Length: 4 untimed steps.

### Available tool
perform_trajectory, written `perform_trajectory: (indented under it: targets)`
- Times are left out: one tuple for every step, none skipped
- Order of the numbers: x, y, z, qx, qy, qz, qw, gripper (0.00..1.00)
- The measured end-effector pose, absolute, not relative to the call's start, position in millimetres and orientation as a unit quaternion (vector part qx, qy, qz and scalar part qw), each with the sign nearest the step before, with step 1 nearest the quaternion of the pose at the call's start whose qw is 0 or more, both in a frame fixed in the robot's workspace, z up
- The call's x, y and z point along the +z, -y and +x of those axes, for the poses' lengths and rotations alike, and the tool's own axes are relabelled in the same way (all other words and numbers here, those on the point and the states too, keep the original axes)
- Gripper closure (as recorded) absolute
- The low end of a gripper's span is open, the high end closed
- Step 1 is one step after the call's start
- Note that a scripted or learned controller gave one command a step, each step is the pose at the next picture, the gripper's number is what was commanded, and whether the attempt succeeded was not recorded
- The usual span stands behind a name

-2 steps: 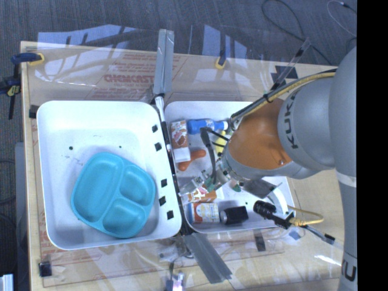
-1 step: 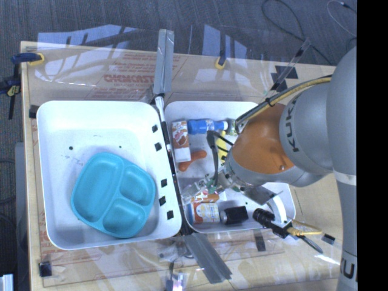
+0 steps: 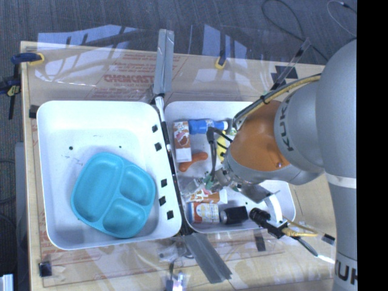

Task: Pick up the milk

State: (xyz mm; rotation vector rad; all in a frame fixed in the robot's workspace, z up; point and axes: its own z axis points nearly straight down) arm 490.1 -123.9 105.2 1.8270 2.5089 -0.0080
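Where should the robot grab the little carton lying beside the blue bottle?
Probably around its middle, coming straight down from above. The carton lies flat with its broad face up, so it is best squeezed across its narrow width. The bin wall is close on one side and the blue bottle near the other, so room looks tight.

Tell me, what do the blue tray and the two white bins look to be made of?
The blue tray looks like moulded plastic, matte: one even colour, with rounded compartments pressed into it. The white bins also look like plastic, smooth and slightly glossy, with soft rounded rims; painted metal cannot be ruled out.
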Motion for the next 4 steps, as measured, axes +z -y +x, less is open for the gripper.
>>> perform_trajectory:
  targets:
    - [105, 124, 490.4, -0.0024, -0.808, 0.588, 0.019, 0.00]
    - [112, 117, 491.2, 0.0000, -0.812, 0.583, 0.015, 1.00]
    - [191, -15, 476.6, -0.0006, -0.818, 0.576, -0.001, 1.00]
    - [177, -119, 475.5, -0.0012, -0.804, 0.595, -0.001, 1.00]
